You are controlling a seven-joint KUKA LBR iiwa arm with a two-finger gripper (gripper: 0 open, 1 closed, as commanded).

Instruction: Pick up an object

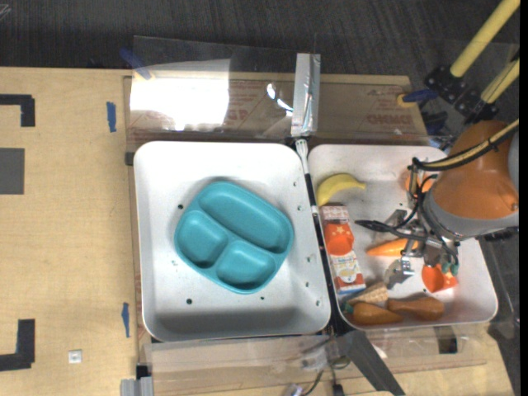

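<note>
Over on the left, a white bin (157, 221) carries a teal divided plate (234, 235), lying flat and turned at a slant, three compartments showing. Behind both bins stands a clear plastic panel (214, 97) catching bright glare, with a strip of silver tape (306, 93) running down its right side. The tan bench (62, 246) spreads out to the left, marked with black corner brackets (21, 110) and small bits of blue tape (110, 115).

Dark carpet floor (206, 7) beyond a pale wooden bench (58, 221).
</note>
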